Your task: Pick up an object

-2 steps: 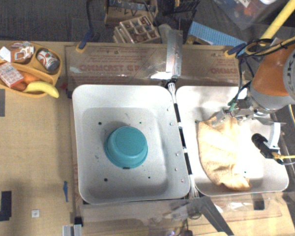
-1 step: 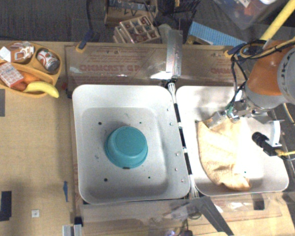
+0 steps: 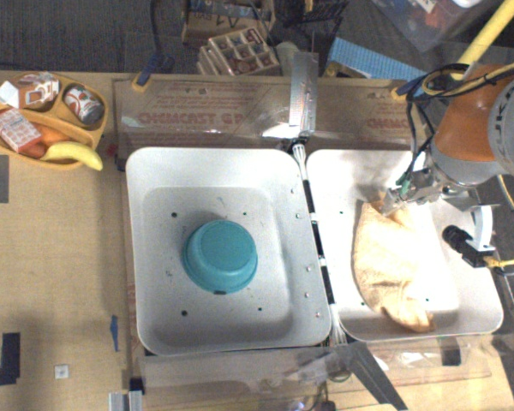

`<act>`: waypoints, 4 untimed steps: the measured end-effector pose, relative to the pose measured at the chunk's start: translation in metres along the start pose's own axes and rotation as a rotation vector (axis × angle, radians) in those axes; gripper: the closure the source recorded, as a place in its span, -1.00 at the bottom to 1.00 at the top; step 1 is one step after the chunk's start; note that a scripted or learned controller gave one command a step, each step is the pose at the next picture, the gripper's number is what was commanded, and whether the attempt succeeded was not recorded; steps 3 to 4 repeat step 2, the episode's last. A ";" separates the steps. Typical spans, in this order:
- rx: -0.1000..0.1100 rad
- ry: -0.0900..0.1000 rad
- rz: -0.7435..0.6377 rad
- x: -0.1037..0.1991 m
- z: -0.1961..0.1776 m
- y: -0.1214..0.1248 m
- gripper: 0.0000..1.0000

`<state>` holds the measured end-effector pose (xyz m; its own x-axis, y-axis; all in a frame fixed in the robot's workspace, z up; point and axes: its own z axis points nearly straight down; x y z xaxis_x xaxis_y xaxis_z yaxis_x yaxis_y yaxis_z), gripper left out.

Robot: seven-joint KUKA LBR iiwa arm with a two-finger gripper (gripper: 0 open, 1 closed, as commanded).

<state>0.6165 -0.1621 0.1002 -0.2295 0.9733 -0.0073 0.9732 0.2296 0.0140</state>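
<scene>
Plainly, claw point(image 3: 400, 193) atop tan cloth point(image 3: 387, 264)

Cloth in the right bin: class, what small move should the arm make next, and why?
Probably a short, slow lift straight up. The end effector sits at the top corner of the cloth, which looks bunched there, while the rest lies flat in the right bin. A small rise would show whether the cloth comes along.

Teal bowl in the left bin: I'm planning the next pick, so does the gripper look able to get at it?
Probably yes. The teal bowl sits alone, upside down, mid-bin, nothing over it. The gripper is at the tan cloth in the right bin.
</scene>
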 end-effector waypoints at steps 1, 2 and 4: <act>0.010 0.004 -0.090 -0.027 -0.056 -0.014 1.00; 0.011 0.004 -0.034 -0.026 -0.146 -0.053 1.00; 0.011 0.004 -0.034 -0.026 -0.146 -0.053 1.00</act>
